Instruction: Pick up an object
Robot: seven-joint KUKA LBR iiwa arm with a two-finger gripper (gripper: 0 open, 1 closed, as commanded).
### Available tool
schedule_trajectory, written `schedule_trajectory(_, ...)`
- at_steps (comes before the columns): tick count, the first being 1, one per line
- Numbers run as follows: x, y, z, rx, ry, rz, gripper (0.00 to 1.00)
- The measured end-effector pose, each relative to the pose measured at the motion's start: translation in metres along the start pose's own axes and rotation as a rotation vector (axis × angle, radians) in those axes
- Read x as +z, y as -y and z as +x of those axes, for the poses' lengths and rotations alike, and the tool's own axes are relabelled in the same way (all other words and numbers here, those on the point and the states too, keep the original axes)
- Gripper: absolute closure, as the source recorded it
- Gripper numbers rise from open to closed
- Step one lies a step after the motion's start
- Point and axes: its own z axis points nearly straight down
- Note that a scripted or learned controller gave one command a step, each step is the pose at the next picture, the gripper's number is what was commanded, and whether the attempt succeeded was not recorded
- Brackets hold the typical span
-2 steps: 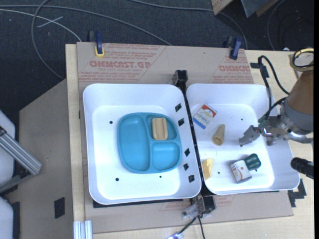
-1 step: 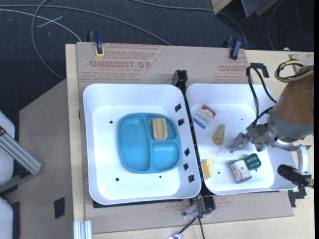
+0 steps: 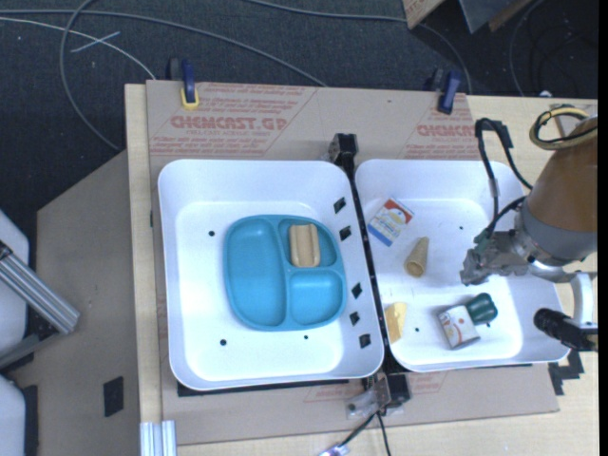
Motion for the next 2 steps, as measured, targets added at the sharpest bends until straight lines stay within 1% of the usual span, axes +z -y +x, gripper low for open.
schedule_trajectory(1,-0.061,0.001,-0.007,-0.001,0.004,-0.006,1.0)
schedule_trajectory(2,-0.08,0.0,-0.008,-0.001,0.003,-0.003,1.0)
